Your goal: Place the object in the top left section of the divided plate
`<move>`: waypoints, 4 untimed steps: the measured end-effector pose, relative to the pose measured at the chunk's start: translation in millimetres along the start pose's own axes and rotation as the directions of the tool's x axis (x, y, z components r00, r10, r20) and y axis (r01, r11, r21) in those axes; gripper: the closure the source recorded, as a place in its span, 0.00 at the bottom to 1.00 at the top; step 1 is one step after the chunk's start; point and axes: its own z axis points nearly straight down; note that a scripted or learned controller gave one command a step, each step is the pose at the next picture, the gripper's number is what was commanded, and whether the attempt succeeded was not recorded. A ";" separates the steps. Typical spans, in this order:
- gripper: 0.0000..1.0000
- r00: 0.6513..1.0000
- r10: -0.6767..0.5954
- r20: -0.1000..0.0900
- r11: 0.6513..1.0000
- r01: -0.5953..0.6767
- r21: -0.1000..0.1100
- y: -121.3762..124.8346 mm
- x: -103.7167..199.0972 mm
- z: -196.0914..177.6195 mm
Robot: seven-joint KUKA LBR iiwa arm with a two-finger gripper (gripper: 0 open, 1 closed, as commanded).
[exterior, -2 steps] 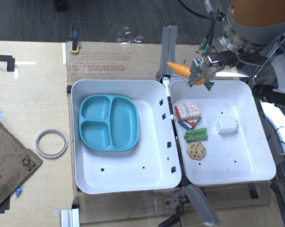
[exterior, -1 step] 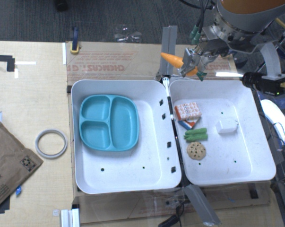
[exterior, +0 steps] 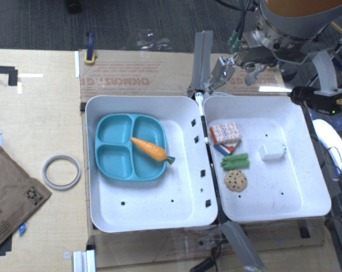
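Across the left-hand shallow white plastic bin lies the light blue divided plastic plate, set toward the bin's upper left so all three sections face the camera; an orange toy carrot with a green stub rests on it, lying slantwise along the ridge and mostly in the large right-hand section, its pointed end touching the divider near the plate's middle. By that reading the top left section looks bare, so the placement seems not yet achieved, or the carrot has landed off target. The right-hand white bin holds the spare items grouped near its left wall: a small red and white printed box whose lettering is too small to read, a blue and red sliver just beneath it, a green toy pea pod, a round tan cookie and a small white block. The metal two-finger gripper hangs above the seam between the bins, clear of everything, and whether it is apart or together cannot be told. Brown cardboard behind the bins bears upside-down red print, seemingly "CHEMCAST", and the table carries a grey tape ring.
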 end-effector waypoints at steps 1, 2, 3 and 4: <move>1.00 1.000 0.000 0.002 1.000 0.000 0.002 1.1 -0.7 -8.0; 1.00 0.987 0.164 -0.002 0.987 -0.164 0.001 -2.4 -31.9 136.7; 1.00 0.920 0.392 -0.001 0.920 -0.392 0.001 3.9 -4.6 74.5; 1.00 0.860 0.510 -0.001 0.860 -0.510 0.001 46.0 14.9 90.0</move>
